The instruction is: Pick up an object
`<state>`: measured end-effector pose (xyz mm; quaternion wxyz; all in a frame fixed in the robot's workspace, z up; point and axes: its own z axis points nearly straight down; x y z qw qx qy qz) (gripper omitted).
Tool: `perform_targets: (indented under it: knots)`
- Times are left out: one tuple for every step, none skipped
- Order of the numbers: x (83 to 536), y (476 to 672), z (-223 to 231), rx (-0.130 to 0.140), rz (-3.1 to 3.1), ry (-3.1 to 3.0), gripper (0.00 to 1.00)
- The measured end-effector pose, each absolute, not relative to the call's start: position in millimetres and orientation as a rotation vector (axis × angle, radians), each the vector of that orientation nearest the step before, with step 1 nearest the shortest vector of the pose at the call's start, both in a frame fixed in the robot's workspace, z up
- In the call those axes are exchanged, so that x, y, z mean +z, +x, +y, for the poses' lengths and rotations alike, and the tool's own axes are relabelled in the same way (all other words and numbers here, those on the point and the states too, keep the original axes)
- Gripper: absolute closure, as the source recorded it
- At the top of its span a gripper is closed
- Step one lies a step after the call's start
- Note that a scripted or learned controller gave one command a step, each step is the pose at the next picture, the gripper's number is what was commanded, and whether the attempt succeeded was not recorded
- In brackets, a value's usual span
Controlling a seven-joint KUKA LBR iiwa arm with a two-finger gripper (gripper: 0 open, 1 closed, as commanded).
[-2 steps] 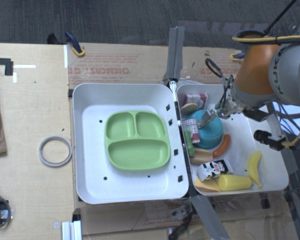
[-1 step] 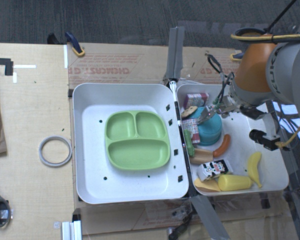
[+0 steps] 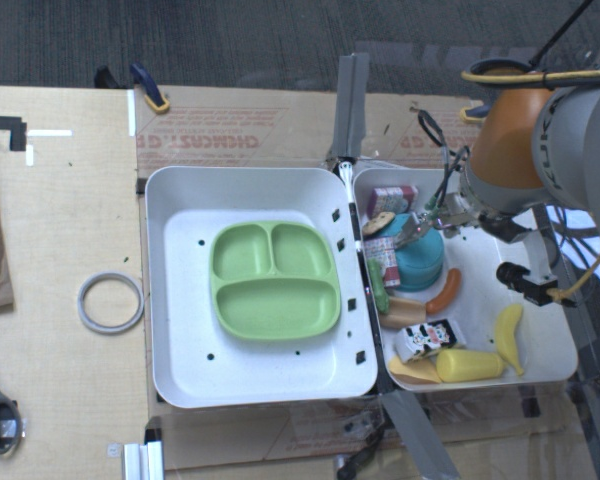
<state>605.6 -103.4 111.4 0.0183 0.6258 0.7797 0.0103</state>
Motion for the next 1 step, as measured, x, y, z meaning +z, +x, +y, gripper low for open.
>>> perform_targets:
  knots:
    - [111.8,597.9,-102.6,0.031,2.465,1.878,0.0]
